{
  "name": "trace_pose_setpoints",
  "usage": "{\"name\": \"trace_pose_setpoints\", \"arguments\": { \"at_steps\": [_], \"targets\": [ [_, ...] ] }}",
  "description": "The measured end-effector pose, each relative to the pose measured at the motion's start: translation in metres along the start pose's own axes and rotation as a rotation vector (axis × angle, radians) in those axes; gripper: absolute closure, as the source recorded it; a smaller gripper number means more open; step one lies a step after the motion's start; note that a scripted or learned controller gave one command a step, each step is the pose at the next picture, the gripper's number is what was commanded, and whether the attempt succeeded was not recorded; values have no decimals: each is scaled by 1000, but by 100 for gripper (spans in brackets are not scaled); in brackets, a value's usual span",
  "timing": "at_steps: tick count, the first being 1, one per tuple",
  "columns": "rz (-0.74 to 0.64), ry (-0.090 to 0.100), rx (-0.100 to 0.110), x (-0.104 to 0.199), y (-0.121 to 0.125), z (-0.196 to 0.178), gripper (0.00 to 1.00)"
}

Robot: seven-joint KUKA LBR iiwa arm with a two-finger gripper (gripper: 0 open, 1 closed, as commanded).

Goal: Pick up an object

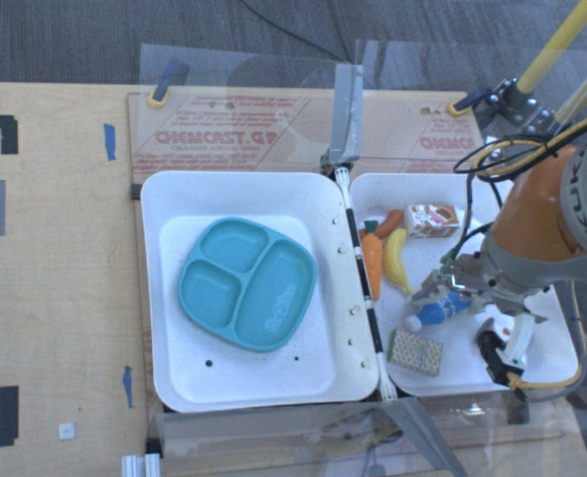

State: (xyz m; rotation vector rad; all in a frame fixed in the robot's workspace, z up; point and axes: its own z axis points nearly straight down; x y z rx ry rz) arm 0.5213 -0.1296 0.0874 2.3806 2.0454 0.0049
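The right bin (pixel 561 366) holds several small things. A blue and white bottle (pixel 433 313) lies on its side near the middle. My gripper (pixel 450 284) hangs right over the bottle's upper end, and the arm's orange band rises behind it to the right. Whether the gripper touches the bottle is unclear. A yellow banana (pixel 397 259) and an orange carrot (pixel 372 263) lie side by side to the left. A small red and white carton (pixel 433 219) sits at the back. A tan speckled sponge block (pixel 416 352) rests near the front.
The left bin (pixel 164 217) carries a teal divided plate (pixel 248 282). A shorter orange piece (pixel 389 224) lies behind the banana. The bins' shared wall (pixel 358 286) runs close beside the carrot. Yellow cables loop above the arm at the right.
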Motion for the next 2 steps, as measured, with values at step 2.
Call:
{"name": "trace_pose_setpoints", "arguments": {
  "at_steps": [2],
  "targets": [
    [58,-2,13,18,26,-76,100]
  ]
}}
